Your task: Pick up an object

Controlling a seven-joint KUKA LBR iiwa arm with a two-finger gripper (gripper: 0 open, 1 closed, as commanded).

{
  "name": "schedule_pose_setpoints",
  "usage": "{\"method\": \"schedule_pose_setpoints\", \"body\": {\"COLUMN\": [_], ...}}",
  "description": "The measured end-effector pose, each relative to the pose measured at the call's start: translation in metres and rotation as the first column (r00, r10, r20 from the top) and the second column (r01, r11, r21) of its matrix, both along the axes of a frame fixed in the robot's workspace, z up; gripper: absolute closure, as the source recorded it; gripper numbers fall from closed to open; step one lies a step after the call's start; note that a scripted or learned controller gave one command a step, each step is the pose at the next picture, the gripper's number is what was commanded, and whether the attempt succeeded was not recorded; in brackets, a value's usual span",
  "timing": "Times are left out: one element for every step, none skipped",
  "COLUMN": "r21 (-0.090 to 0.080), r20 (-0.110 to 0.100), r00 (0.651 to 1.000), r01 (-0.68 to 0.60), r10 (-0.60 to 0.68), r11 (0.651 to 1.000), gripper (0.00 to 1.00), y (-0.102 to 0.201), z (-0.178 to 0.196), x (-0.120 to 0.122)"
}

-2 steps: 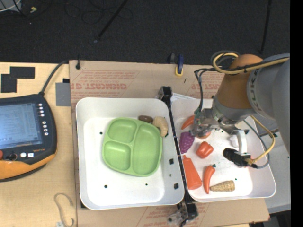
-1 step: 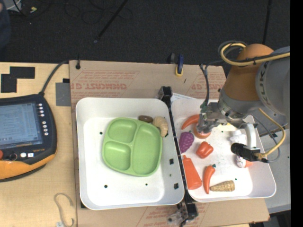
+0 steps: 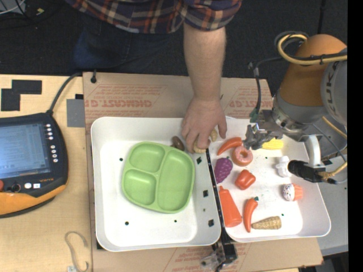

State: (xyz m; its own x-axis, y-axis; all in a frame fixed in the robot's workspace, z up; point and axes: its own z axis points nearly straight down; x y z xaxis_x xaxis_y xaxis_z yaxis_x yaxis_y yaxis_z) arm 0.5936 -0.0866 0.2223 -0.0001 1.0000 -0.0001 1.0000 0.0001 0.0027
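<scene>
L bin point(image 3: 108, 152) holds a green tray point(image 3: 159, 176) w/ open white floor around it. A person's hand point(image 3: 201, 128) reaches over the divider, covering small items at the tray's top edge; can't ID them. R bin point(image 3: 317, 220): toy veg crowded at left, donut point(image 3: 243, 156) just below the tool point(image 3: 253, 135). Tool state: can't tell. Bare floor toward R bin's right rim.

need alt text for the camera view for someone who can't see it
A person's hand reaches over two white bins while the robot gripper hovers over the right bin, above toy food including a donut and a carrot. The left bin holds a green divided plate.
</scene>
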Motion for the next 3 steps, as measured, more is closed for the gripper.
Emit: {"method": "schedule_pose_setpoints", "body": {"r21": [0.002, 0.003, 0.002], "r20": [-0.008, -0.009, -0.009], "r00": [1.0, 1.0, 1.0], "r01": [-0.002, -0.003, -0.003], "r10": [0.002, 0.003, 0.003], "r11": [1.0, 1.0, 1.0], "gripper": [1.0, 1.0, 1.0], "y": [0.041, 0.092, 0.135], "z": [-0.001, -0.01, -0.009], "x": [-0.029, -0.046, -0.068]}}
